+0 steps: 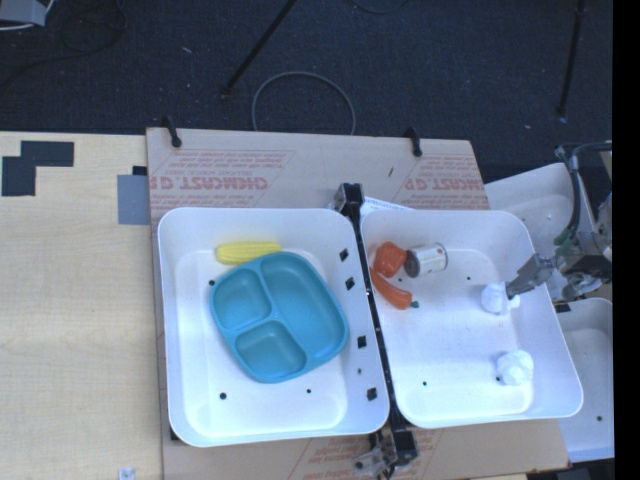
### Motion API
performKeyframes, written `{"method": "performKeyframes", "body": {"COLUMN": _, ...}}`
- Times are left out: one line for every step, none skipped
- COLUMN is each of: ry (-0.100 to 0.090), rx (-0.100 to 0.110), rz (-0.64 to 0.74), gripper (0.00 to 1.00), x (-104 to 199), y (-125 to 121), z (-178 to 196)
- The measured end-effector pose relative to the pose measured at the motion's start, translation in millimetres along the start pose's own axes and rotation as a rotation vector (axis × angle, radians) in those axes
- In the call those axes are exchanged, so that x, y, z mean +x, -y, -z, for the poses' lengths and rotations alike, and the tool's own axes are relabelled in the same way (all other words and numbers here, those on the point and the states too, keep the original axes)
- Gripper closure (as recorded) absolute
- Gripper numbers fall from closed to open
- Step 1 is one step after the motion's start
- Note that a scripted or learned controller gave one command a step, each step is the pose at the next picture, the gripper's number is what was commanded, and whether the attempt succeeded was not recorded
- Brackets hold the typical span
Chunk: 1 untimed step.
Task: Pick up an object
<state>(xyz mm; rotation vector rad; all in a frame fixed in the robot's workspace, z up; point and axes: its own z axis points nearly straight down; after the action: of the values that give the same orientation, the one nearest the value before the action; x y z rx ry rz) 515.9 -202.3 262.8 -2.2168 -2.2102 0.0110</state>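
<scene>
Looking down from the one camera, the right bin held the action: the gripper reached in over its right wall, tip almost touching a small white lump. Whether the jaws were spread or pressed together, I could not tell; the tip was too small and blurred, and nothing showed between them.

That lump sat by the right wall, about midway from far to near. It looked like crumpled paper or cloth, so probably light and soft, likely to squash rather than slip. It was roundish, with no clear long axis, so a pinch across its middle from any side seemed fair.

A second white lump lay nearer the camera. Toward the divider sat an orange cup, a small can on its side with its length running left-right, and an orange pepper slanting near-right.

Over in the left bin, a blue divided plate lay flat with a yellow corn cob just beyond it, lying left-right.
</scene>
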Motion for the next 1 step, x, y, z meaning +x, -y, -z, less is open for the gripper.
{"method": "performKeyframes", "body": {"ry": 0.003, "rx": -0.012, "rz": 0.003, "gripper": 0.00, "x": 0.2, "y": -2.1, "z": 6.0}}
